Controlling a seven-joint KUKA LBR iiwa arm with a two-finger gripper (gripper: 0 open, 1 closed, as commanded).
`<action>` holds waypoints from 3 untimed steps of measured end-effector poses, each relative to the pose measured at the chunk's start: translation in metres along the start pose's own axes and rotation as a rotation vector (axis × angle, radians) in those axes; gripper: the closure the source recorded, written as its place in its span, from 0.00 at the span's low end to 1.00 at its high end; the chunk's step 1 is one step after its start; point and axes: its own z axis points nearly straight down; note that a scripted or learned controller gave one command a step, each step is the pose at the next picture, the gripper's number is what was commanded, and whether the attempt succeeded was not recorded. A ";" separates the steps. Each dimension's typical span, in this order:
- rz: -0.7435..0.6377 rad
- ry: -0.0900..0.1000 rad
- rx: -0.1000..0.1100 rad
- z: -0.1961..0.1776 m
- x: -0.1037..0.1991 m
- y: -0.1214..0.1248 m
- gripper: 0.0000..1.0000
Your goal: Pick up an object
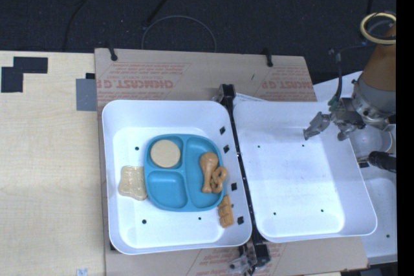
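My gripper (321, 126) hangs with fingers spread and nothing between them, well right of the blue tray (169, 194), where the pretzel (212, 172) lies, long axis running toward the tray's near edge.

Both bins, the left bin (123, 229) and the right bin (304, 203), are plain white. In the left one sits a bright blue tray (169, 191) holding a pale tan disc (165, 153) and a golden-brown pretzel (213, 172). A cream cracker (132, 182) lies beside the tray. The bench (45, 178) is light wood with dark blue patches. The gripper (331, 125) is grey.
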 end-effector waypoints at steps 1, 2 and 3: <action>-0.002 -0.003 -0.013 -0.007 0.000 0.003 0.00; -0.002 -0.001 -0.006 0.044 0.006 -0.006 0.00; -0.001 -0.001 -0.007 0.098 0.007 -0.006 0.00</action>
